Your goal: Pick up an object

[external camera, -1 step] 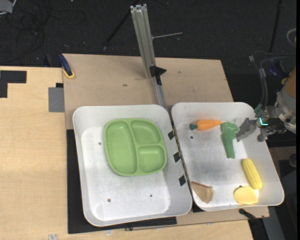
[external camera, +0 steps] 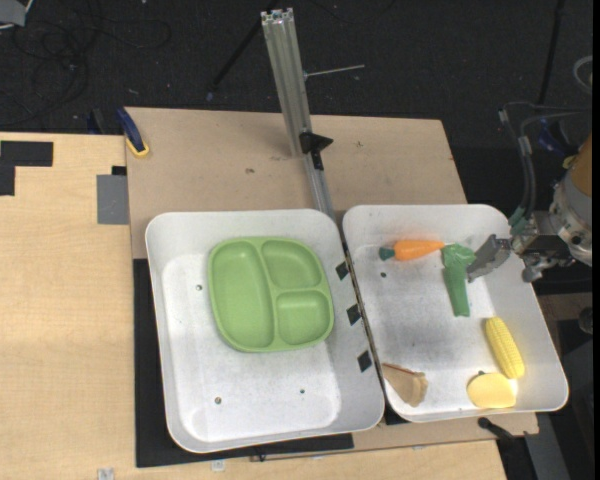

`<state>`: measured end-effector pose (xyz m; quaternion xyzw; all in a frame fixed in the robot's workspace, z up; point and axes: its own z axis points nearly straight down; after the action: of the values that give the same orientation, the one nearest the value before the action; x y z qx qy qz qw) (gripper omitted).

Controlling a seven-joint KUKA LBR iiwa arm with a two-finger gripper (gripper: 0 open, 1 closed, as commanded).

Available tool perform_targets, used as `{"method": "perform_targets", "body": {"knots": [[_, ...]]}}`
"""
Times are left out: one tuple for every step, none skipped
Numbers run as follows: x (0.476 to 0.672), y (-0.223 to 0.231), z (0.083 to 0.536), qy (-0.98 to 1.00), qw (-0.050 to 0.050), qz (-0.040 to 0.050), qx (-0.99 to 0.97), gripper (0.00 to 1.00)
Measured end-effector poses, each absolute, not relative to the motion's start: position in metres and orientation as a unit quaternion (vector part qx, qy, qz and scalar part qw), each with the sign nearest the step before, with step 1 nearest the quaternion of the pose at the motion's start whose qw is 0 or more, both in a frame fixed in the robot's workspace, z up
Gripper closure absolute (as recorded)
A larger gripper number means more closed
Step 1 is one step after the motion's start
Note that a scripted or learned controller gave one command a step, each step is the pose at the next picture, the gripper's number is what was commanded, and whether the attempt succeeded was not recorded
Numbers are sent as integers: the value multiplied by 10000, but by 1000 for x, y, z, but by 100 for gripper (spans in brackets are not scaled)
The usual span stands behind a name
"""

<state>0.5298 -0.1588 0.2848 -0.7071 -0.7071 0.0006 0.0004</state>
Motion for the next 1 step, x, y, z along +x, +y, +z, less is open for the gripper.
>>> {"method": "perform_targets", "body": {"knots": [[528, -163, 240, -7068, 31, 20, -7074, 0]]}}
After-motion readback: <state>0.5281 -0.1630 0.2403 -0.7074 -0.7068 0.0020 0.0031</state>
